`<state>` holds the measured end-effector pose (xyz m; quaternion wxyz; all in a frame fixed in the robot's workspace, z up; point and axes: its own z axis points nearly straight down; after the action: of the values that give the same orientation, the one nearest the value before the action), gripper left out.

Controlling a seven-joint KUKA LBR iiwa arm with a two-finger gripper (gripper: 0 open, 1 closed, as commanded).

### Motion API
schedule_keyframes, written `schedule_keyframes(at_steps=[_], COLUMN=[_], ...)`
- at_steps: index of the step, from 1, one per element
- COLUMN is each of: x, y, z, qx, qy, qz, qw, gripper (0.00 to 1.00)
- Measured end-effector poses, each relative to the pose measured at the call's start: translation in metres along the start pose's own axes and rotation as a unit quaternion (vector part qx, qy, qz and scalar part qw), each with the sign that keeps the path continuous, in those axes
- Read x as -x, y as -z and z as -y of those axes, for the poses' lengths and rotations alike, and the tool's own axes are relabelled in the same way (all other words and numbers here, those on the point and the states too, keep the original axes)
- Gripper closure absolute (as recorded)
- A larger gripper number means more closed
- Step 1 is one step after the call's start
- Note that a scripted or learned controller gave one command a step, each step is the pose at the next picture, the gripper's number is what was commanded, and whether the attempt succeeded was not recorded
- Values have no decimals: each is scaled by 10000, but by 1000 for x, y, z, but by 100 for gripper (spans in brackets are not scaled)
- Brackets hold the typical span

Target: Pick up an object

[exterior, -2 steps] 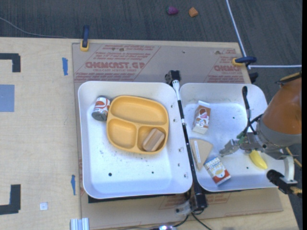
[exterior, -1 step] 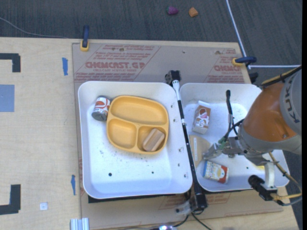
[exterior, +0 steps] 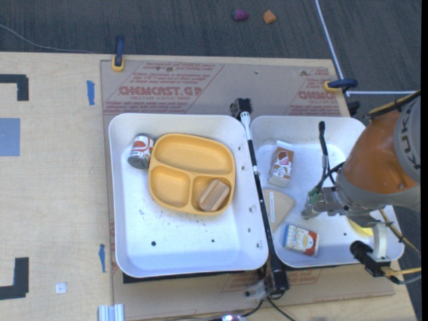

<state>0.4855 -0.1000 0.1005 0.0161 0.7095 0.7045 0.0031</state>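
Looking toward the lower right of the frame, we see the gripper (exterior: 313, 204) low over the right bin (exterior: 304, 127), but we cannot tell its opening or any hold. Nearby lie a small carton (exterior: 300, 239), a tan wedge (exterior: 281, 206) and another carton (exterior: 281, 165).

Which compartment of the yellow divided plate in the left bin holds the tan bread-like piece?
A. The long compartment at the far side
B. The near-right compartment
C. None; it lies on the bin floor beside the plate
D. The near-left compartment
B: the tan bread-like piece sits in the near-right compartment of the yellow divided plate, while the plate's long far compartment and near-left compartment hold nothing.
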Motion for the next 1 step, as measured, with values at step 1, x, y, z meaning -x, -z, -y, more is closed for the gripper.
schedule_keyframes(at_steps=[1], x=[0], y=[0], z=[0], qx=[-3], qy=[1], qz=[-1], qw=[10000], gripper=[0])
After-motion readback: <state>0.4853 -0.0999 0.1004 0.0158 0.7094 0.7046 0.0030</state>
